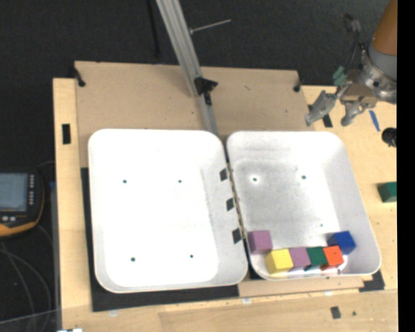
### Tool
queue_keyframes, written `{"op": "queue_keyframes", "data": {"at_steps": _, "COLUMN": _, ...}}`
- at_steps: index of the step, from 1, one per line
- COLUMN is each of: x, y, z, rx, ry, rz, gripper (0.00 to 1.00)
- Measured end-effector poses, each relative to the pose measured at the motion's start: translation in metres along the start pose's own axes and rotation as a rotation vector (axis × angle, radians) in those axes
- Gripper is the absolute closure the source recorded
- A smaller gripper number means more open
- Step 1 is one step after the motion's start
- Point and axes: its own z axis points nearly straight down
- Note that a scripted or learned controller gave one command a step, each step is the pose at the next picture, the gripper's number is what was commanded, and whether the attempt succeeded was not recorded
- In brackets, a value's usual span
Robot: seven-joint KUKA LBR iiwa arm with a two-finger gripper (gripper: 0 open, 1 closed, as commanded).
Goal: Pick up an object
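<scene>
We judge the task to be barely begun: the gripper (335, 111) hangs above the far right corner of the right bin (346, 159), out over the bin's rim and the bare surface (263, 81), and we see nothing between its fingers. The jaws stand apart, two dark finger ends splayed with a clear gap between them. Everything we could pick sits well apart from it, in a cluster along the near wall of the right bin: a purple block (260, 241) a little to the left and farther from the wall, then a row of a yellow block (279, 261), a second paler purple block (299, 257), a green block (315, 256), an orange block (332, 256) and, just behind that one, a blue block (342, 241). The row appears tightly packed, the blocks touching or nearly so, which we think could make a clean grasp awkward; the lone purple block looks the easiest target. What is left, as we read it, is all of it: travel to the near side, descend, close, lift. As for heading, the blocks look roughly cubic, so none has a long axis we can name; the row itself runs left to right along the near wall. The left bin (104, 206) holds no block we can make out.
</scene>
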Motion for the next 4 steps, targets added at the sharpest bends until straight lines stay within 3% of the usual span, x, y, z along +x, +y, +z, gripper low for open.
{"op": "queue_keyframes", "data": {"at_steps": 4, "x": 0.0002, "y": 0.0000, "z": 0.0001, "rx": 0.001, "ry": 0.000, "rz": -0.002, "gripper": 0.00}}
